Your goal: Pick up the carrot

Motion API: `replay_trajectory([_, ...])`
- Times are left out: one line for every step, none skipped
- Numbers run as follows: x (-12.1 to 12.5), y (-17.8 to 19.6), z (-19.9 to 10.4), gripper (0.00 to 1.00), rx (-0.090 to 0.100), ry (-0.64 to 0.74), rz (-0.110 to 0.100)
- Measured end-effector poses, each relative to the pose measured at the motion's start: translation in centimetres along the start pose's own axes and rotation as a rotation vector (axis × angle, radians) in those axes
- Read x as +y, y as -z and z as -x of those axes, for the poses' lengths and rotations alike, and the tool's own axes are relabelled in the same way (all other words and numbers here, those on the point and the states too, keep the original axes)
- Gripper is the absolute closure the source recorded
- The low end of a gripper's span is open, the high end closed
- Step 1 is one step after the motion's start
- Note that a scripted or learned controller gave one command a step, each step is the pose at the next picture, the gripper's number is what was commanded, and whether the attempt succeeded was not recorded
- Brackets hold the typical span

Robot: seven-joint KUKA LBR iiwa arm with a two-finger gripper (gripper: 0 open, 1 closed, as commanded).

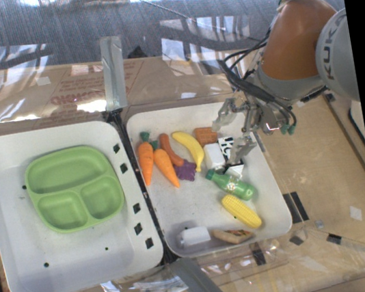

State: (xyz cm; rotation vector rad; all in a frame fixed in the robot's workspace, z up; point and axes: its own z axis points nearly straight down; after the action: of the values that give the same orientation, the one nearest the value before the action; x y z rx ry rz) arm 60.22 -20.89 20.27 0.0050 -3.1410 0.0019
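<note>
My arm [302,31] comes in from the right edge of the view, upper corner — grey casing, orange band bulging just above the wrist. Black cables loop off the wrist on the inner side. The wrist tips down and leftward. My gripper [242,147] hangs below it — metal linkage splayed at the top, narrowing toward the tips. Fingers [236,145] point down-left; their state is too cluttered to read from this slant. Nothing visibly sits between them.
</note>
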Motion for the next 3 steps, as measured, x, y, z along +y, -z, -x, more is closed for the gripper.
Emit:
replay_trajectory([8.7,-6.0,-2.8,0.0,0.003,-0.008,0.004])
replay_trajectory([11.4,-10.7,-2.9,0.0,-0.008,-0.037,0.002])
replay_trajectory([11.5,-9.9,-3.0,1.0,-0.003,-0.029,0.001])
